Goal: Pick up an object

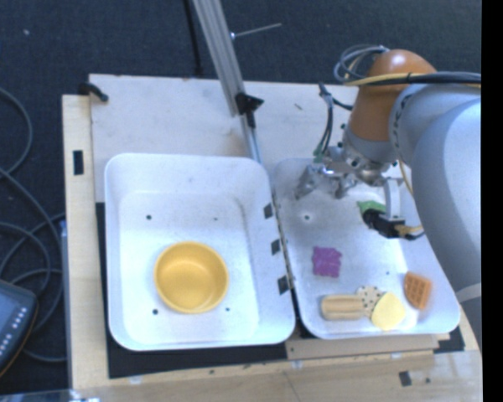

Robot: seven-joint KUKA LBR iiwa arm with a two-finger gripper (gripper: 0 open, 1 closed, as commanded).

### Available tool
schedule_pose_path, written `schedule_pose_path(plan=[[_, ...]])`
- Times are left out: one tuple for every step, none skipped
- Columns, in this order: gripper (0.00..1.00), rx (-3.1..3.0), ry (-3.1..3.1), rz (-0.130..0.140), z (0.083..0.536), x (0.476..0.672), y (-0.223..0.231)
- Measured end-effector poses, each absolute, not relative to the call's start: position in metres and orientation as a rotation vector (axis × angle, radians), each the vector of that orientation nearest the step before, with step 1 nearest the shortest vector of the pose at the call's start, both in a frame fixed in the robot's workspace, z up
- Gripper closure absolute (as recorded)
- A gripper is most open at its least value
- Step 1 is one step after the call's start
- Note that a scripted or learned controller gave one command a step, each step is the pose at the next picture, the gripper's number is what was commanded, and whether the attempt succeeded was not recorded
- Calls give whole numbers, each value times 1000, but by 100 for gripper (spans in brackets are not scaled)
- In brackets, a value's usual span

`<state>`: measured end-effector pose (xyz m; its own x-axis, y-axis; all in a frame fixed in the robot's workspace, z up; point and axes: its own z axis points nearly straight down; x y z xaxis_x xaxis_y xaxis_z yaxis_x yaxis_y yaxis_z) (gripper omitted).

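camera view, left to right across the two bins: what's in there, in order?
Yellow bowl in the left bin → purple block → tan cylinder → yellow piece → orange waffle piece, the last four in the right bin.

Right bin (pixel 295 224) middle open; toys crowd near edge.

A yellow bowl (pixel 191 276) sits upright in the left bin; a purple block (pixel 326 261), tan cylinder (pixel 342 307), yellow piece (pixel 389 311) and orange waffle-textured piece (pixel 417 290) lie in the right.
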<state>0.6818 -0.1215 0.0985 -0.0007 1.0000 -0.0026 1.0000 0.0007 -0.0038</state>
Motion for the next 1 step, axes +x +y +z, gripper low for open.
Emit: schedule_pose_path(plan=[[100, -2224, -2227, 0, 114, 684, -122]])
